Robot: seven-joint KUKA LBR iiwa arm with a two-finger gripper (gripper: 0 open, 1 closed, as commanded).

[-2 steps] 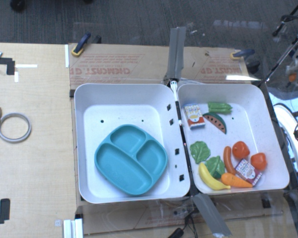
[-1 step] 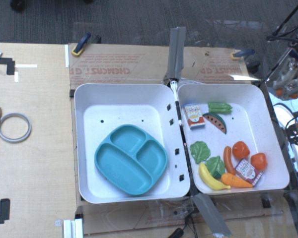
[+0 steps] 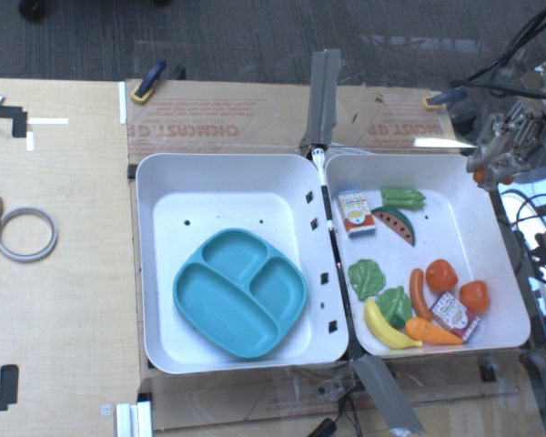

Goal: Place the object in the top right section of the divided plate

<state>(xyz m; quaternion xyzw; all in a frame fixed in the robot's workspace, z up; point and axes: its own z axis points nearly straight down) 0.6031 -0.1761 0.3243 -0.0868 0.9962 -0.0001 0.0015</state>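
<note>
Nearest you, along the front wall of the right bin (image 3: 505, 244), lie a yellow banana (image 3: 387, 328) and an orange carrot (image 3: 432, 332). They touch end to end and lie close to the rim. A red-and-white packet (image 3: 452, 314) rests against the carrot, with a red tomato (image 3: 474, 296) just beside it near the right wall. Behind them are a second tomato (image 3: 440, 274), a sausage (image 3: 419, 292) and two leafy green pieces (image 3: 366, 278). All of these sit tight together, with little room between them.

You get more room at the far end of that bin. A watermelon slice (image 3: 394, 223), a green vegetable (image 3: 402, 198) and a small carton (image 3: 356, 212) lie there, with bare white floor to their right. Nothing marks out which of these toys is the object to place. They are all in the right bin and none is on the plate.

In the left bin (image 3: 155, 244) you have the blue divided plate (image 3: 205, 303), turned at an angle. Its front edge is near the bin's front wall. Bare floor lies behind it and to its left. Its large section lies to the front left, and its two smaller sections lie towards the back and the right.

Your gripper (image 3: 502, 151) hangs over the back right corner of the right bin, among cables. It is well apart from the toys and holds none of them. You cannot tell from here how it is set.
</note>
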